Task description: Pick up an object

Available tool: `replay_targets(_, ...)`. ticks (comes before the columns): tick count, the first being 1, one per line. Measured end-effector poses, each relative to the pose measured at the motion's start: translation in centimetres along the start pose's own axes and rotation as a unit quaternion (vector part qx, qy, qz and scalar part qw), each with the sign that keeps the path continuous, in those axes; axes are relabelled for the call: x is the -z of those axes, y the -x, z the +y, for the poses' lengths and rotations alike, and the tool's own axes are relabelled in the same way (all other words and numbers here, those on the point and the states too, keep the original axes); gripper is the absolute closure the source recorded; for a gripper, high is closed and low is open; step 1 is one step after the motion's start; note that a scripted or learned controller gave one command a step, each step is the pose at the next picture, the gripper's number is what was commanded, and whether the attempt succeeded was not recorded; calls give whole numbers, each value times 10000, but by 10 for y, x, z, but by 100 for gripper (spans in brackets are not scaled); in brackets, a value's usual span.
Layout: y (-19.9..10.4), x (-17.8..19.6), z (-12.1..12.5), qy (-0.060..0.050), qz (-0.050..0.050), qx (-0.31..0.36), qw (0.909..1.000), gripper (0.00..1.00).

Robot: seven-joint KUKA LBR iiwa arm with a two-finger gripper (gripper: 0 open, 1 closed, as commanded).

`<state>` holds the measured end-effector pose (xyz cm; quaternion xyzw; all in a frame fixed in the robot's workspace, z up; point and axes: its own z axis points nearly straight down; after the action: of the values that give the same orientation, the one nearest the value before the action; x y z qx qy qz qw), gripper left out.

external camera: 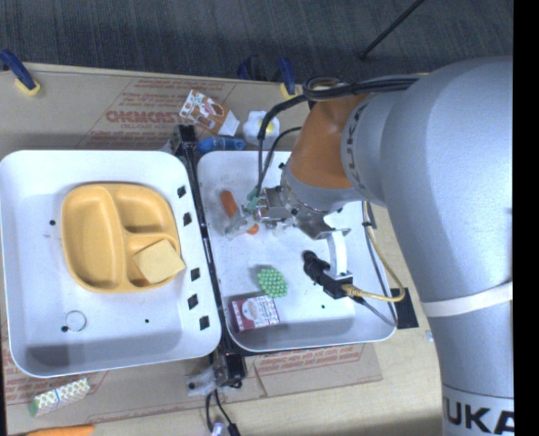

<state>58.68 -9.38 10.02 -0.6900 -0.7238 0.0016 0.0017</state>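
Arm (414,153) over right bin (369,330); yellow tray (101,243) in left bin (24,243).

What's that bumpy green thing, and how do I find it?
Look in the right white bin, under the arm. Near its front edge lies a small green bumpy ball, just above a dark red packet. It is the only green, knobbly thing in that bin.

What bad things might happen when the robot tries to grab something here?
The gripper sits right by the orange carrot-like thing near the bin wall, so it might bump the wall or push the piece away instead of catching it. The green bumpy ball looks round and may roll. The dark red packet lies flat, which may be hard to lift.
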Motion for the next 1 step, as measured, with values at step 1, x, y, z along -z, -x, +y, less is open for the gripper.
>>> replay_targets(1, 1, -8, 45, 6, 0, -569, 9984, 0)
